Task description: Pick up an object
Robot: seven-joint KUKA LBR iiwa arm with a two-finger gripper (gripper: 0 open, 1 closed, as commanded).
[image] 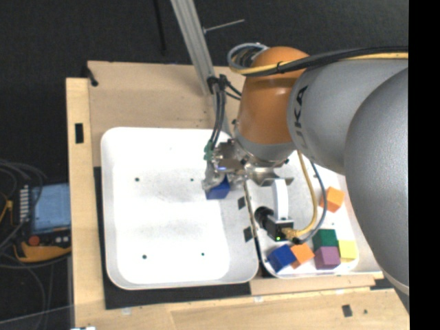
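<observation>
The left bin (137,253), spreading out from under the jaws, looks like smooth white plastic with a faint grey scuffing across its floor, and the bench (137,102) around it looks like pale, matt wood or board. Behind the jaws the arm's orange band (265,108) is glossy and its grey casing (357,115) a smooth satin. Beyond them, the coloured blocks (309,249) look matt.
</observation>
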